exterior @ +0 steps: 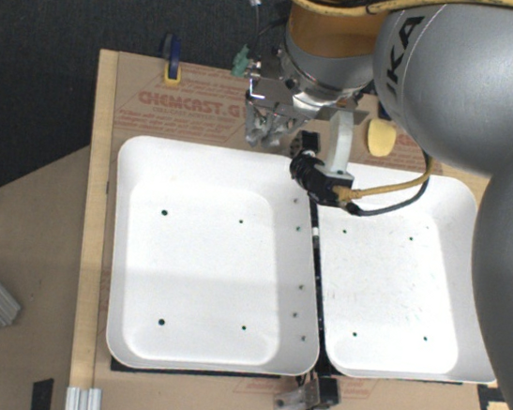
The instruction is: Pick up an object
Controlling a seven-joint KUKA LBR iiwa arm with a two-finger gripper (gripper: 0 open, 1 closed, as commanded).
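Above far rim of left bin, gripper hovering; grip apart or together impossible to tell. Only likely object, pale yellow lump, just beyond right bin. Risk: descending here, striking rim, closing on nothing.

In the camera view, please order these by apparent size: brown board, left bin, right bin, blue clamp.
1. Brown board.
2. Left bin and right bin: they look alike, and the arm hides part of the right one, so I leave them unranked.
3. Blue clamp, by far the smallest.
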